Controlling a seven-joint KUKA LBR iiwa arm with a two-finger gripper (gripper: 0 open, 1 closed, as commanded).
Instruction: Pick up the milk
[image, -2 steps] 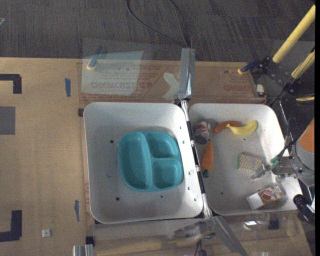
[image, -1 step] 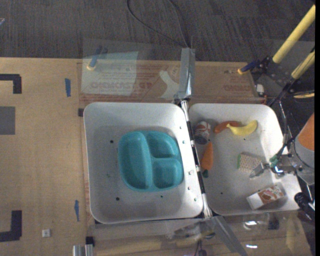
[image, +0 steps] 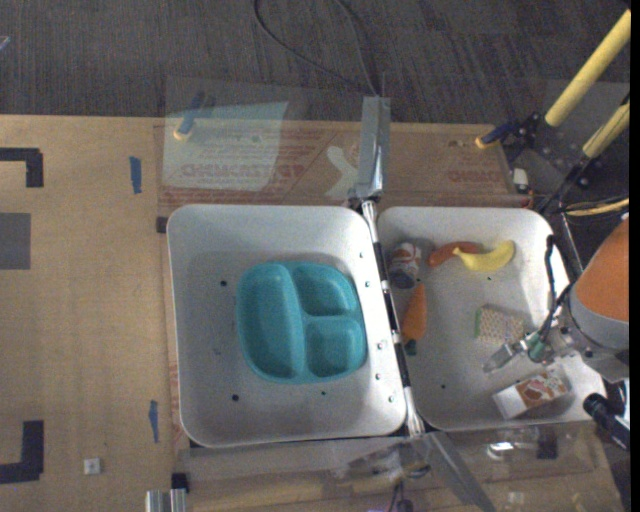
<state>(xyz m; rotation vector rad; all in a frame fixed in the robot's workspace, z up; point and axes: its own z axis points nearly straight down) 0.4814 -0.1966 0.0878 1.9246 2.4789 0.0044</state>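
The milk (image: 533, 393) is a small white carton with an orange-red print, lying on its side near the front right corner of the right bin (image: 450, 400). My gripper (image: 508, 353) reaches in from the right and hovers just up and left of the carton, between it and a pale waffle-like piece (image: 498, 323). Nothing shows in the gripper, and the carton rests on the bin floor apart from it. The orange wrist band (image: 610, 285) sits at the right edge.
The right bin also holds a small can (image: 405, 265), a carrot (image: 415, 312), a banana (image: 486, 258) and an orange-red piece (image: 448, 252) near its back. A teal divided plate (image: 300, 320) lies in the left bin (image: 200, 300).
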